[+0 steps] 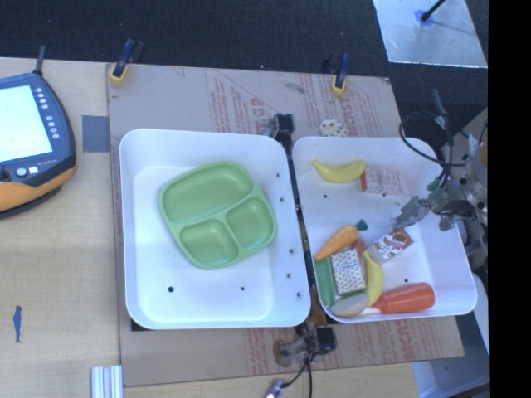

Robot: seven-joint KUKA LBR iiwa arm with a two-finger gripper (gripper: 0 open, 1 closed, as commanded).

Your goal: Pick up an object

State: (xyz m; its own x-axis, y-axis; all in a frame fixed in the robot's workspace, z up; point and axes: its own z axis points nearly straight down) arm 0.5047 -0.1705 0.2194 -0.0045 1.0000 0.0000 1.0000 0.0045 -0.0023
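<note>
Lying at the right bin's (465, 301) near edge is a red bottle (404, 298); the gripper (412, 211) is hovering above a small packet (392, 245), fingers apart and gripping nothing.

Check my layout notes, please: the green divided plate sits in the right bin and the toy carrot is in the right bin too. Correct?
Not quite. The camera view shows the green divided plate in the left bin, not the right. The toy carrot is indeed in the right bin.
</note>
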